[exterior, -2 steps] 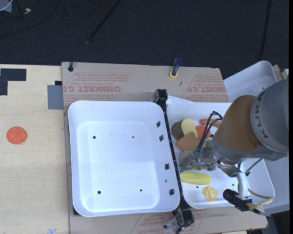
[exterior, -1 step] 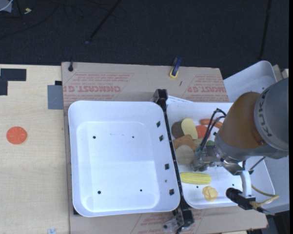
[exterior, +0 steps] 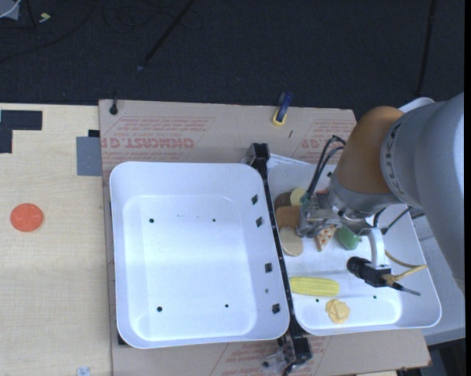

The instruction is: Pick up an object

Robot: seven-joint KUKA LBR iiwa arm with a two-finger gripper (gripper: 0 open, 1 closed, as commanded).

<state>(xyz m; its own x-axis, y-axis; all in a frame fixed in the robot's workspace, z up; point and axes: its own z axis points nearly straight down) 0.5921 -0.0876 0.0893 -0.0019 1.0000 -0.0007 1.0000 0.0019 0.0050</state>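
Down in the right-hand shallow white plastic bin (exterior: 423, 308), the grey arm's two-finger gripper (exterior: 312, 224) sits low among a cluster of small toy foods; whether the jaws are open or closed on anything cannot be told. Just left of the jaws lie a brown rounded piece (exterior: 286, 217) and a tan oval piece (exterior: 292, 247). Just right is a green rounded lump (exterior: 348, 237). Nearer the camera rest a smooth yellow corn cob (exterior: 314, 287) and a small yellow lump (exterior: 338, 311). Farther left stands the other white bin (exterior: 125, 210).
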